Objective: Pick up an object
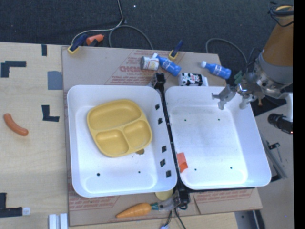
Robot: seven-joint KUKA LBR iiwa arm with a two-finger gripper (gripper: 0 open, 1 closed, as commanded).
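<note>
My gripper (234, 99) hangs over the far right corner of the right bin (214, 142), its two grey fingers spread apart with nothing between them. A yellow divided plate (119, 127) lies in the left bin (78, 142). Something small and brown (139, 151) peeks out from under the plate's near edge. An orange bit (182, 162) sits at the right bin's left wall, by the divider between the bins.
Behind the bins on the cardboard lie two blue bottles (170, 66) (217, 70), a white bottle (149, 62) and a black-and-white item (192, 79). A toy carrot (135, 210) lies in front of the bins, a toy sausage (15, 124) far left. Clamps (86, 40) and cables run along the back.
</note>
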